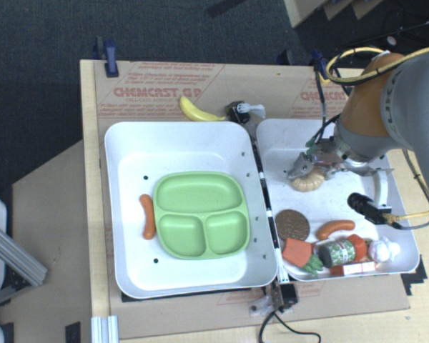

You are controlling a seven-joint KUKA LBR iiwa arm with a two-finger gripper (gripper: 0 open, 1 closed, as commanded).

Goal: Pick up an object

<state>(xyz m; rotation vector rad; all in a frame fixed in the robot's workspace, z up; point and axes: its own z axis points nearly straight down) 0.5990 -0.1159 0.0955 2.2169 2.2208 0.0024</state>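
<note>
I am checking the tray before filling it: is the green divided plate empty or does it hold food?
Empty. All three compartments of the green plate show bare; the sausage lies beside it.

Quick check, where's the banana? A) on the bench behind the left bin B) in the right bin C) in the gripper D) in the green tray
A: the banana lies on the brown bench just beyond the left bin rim, apart from the green tray and the gripper.
</note>
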